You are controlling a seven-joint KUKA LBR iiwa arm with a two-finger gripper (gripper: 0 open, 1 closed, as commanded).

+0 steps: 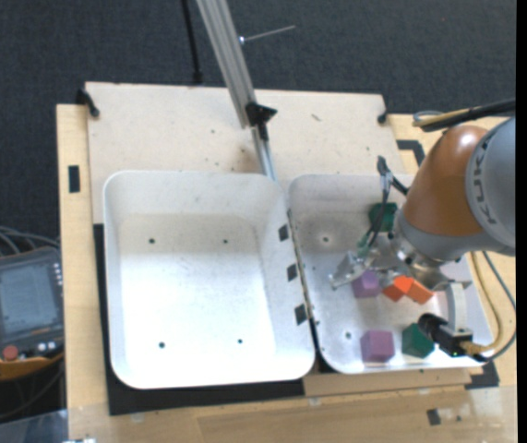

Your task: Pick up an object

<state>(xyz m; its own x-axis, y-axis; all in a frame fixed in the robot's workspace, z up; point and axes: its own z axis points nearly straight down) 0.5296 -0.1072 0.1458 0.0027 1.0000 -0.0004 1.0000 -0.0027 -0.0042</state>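
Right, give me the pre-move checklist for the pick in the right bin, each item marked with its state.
1. Gripper is over the right bin: ok.
2. A target is close: purple block sits right by the gripper: ok.
3. Block is actually held: cannot tell.
4. Neighbours leave room: orange block lies close beside the purple block: not ok.
5. Other candidates are free: second purple block and green block sit apart near the front wall: ok.
6. Green object under the arm is unobstructed: cannot tell.
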